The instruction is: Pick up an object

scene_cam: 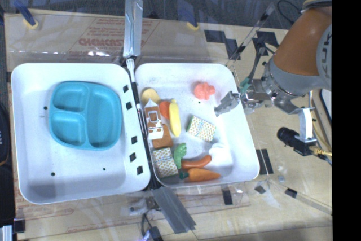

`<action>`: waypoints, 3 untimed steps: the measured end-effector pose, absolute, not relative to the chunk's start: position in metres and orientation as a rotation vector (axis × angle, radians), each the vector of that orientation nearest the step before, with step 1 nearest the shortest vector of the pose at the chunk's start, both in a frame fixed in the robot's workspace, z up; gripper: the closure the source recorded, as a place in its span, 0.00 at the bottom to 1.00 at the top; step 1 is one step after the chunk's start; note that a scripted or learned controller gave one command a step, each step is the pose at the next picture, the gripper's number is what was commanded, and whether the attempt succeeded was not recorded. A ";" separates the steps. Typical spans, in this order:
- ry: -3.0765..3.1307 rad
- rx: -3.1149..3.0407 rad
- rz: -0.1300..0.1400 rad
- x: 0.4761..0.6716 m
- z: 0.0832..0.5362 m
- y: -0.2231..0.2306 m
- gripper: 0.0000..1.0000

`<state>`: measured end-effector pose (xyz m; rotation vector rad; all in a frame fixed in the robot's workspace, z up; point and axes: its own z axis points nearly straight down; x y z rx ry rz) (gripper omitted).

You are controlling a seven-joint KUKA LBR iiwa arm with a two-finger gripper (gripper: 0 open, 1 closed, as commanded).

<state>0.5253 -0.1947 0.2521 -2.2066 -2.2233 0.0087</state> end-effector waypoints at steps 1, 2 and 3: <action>-2.250 -2.175 0.010 0.520 0.129 -0.172 0.00; -2.424 -1.997 0.000 0.559 0.091 -0.199 0.00; -2.423 -1.991 0.005 0.559 0.097 -0.200 1.00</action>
